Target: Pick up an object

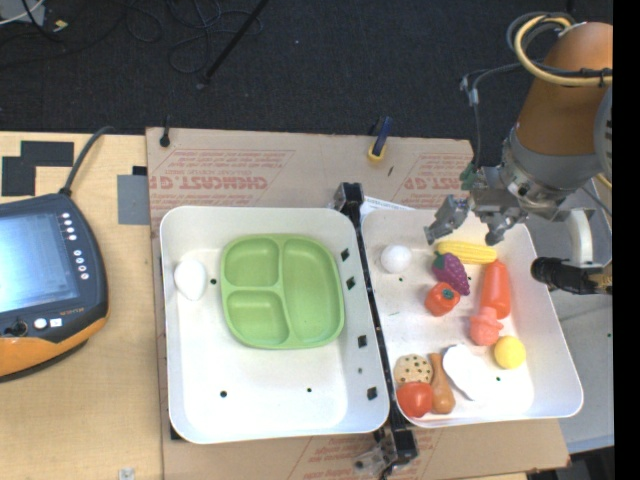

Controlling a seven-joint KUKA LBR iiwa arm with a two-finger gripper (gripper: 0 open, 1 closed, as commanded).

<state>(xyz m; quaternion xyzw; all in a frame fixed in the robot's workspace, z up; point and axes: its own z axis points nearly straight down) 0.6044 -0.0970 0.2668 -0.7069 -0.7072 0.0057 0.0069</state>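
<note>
My gripper (470, 230) hangs open over the back of the right bin (560, 388), its two fingers spread with nothing between them. Just below it lie a yellow corn cob (467, 253) and a purple grape bunch (452, 271). A white ball (396, 259) sits to its left. Further forward are a red tomato (441, 298), an orange carrot (494, 288), a pink piece (484, 328) and a yellow lemon (509, 352). At the bin's front lie a cookie (412, 369), a red fruit (415, 399), a brown piece (441, 385) and a white piece (474, 373).
The left bin (200, 398) holds a green divided plate (280, 290) and a white egg (190, 277). A tablet-like pendant (45, 278) lies on the bench at far left. A black divider (362, 298) runs between the bins.
</note>
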